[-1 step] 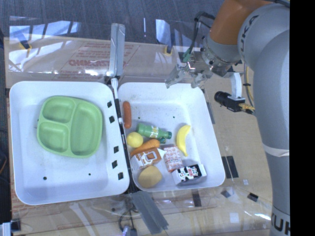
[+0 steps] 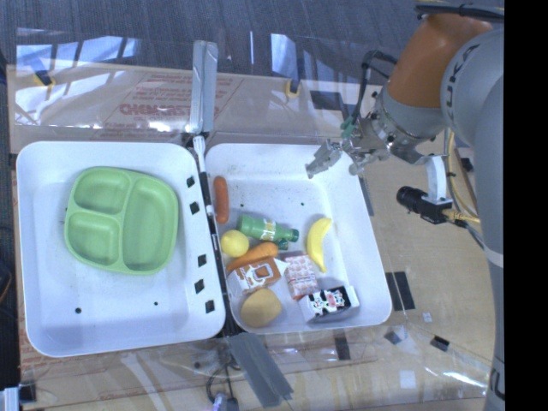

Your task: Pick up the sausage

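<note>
The sausage (image 2: 222,199) is a short reddish-brown link lying lengthwise against the left wall of the right bin (image 2: 282,165), near its back corner. My gripper (image 2: 337,162) hangs over the back right edge of that bin, well to the right of the sausage and above the bin floor. Its two fingers are spread, and nothing is between them. The grey arm with its orange band reaches in from the upper right.
Crowded near the sausage are a green bottle (image 2: 267,229), a lemon (image 2: 235,244), a carrot (image 2: 254,255), a banana (image 2: 318,242), two snack packets (image 2: 300,276), a small carton (image 2: 330,302) and a potato (image 2: 261,308). The left bin holds a green divided plate (image 2: 122,219).
</note>
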Motion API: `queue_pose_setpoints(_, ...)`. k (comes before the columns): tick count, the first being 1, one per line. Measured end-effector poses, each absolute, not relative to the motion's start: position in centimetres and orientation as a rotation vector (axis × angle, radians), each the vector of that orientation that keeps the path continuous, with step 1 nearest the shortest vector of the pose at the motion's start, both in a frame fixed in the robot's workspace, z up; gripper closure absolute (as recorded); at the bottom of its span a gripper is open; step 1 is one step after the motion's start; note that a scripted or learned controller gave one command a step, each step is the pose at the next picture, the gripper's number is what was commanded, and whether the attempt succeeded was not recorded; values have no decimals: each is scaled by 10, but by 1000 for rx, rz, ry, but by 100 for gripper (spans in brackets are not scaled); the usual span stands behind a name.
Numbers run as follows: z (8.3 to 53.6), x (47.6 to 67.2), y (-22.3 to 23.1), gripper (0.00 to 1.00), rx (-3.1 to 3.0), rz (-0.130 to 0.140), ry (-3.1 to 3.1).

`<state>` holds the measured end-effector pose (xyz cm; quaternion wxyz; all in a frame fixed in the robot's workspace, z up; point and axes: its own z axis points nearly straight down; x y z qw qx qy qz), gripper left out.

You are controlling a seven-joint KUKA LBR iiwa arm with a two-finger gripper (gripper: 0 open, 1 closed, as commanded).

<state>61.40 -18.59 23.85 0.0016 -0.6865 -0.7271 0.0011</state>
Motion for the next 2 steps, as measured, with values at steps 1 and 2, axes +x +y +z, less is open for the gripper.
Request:
queue_pose_setpoints(1,170,632,-142,0,-1460,2,-2779)
queue_pose_setpoints(2,103,657,-99,0,-1396,3,-2811)
